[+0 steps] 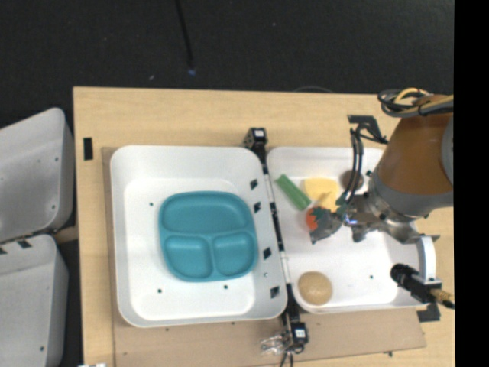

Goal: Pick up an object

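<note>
I have the gripper (325,226) down inside the right bin (359,285), just beside the yellow piece (321,187) and touching or nearly touching a small red object (312,220). I cannot tell whether anything is grasped. The green stick (292,192) lies on the far side of the yellow piece, and the tan ball (314,287) sits near the bin's front wall. By my judgement nothing is lifted yet: the pick remains to be done.

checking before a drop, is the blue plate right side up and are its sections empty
Right side up and empty: the blue plate in the left bin shows three bare hollows facing the camera.
</note>
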Tool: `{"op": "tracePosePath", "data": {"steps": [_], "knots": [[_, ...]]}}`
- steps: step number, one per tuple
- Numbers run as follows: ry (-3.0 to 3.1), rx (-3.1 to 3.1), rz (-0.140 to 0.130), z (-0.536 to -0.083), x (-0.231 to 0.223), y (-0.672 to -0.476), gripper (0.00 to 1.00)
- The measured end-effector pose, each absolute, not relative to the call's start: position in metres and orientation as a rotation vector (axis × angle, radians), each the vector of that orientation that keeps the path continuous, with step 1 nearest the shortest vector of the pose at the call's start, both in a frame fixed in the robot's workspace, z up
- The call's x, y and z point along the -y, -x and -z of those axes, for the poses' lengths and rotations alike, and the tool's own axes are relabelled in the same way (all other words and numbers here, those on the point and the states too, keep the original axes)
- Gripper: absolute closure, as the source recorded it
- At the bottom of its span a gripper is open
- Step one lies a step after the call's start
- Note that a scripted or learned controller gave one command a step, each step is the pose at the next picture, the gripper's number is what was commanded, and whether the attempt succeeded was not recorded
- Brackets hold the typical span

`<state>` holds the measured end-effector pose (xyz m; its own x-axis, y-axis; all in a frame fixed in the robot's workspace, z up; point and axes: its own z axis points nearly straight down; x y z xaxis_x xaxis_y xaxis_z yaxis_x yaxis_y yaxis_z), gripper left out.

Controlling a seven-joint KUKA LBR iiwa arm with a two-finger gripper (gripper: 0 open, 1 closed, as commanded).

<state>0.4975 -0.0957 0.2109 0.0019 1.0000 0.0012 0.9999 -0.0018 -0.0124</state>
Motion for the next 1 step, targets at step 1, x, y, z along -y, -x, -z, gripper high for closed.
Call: {"op": "tracePosePath", "data": {"steps": [1], "knots": [[2.22,2.223,0.0,-0.2169,0.0954,-0.5003,0.0]]}}
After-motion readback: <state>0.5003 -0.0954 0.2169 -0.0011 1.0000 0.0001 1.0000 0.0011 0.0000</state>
